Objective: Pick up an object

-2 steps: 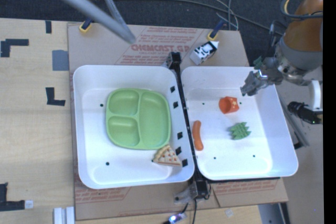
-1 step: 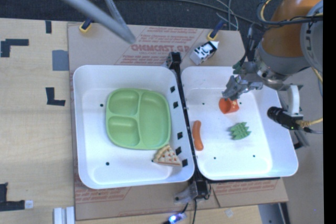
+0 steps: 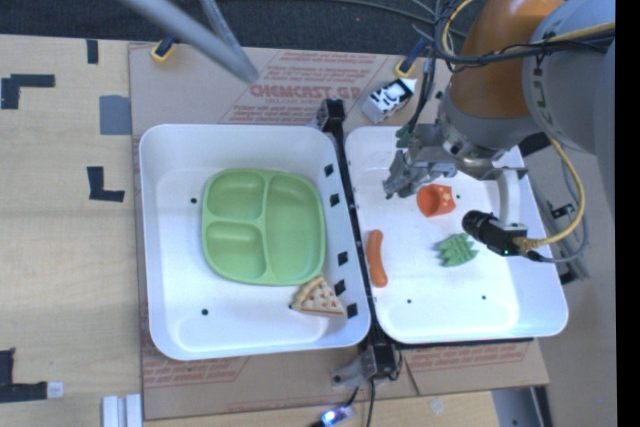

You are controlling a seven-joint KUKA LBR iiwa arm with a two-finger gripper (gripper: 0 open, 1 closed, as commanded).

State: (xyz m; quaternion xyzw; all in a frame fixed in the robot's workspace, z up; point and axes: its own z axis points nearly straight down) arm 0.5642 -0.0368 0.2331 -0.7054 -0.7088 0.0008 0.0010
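In the right bin (image 3: 520,315) lie an orange-red chunk (image 3: 436,201), a green leafy piece (image 3: 457,250) and a red-orange sausage (image 3: 376,257). My gripper (image 3: 408,177) hangs over the upper left part of that bin, just left of the orange-red chunk and above the sausage. Nothing shows between its dark fingers. In the left bin (image 3: 165,245) sits a green divided plate (image 3: 264,225), with a pizza slice (image 3: 319,298) at its lower right corner.
A black divider with clips (image 3: 347,215) runs between the two bins. The arm's orange band (image 3: 505,35) and grey body fill the upper right, with cables looping around it. A black-and-white tag (image 3: 390,96) lies behind the right bin on the cardboard.
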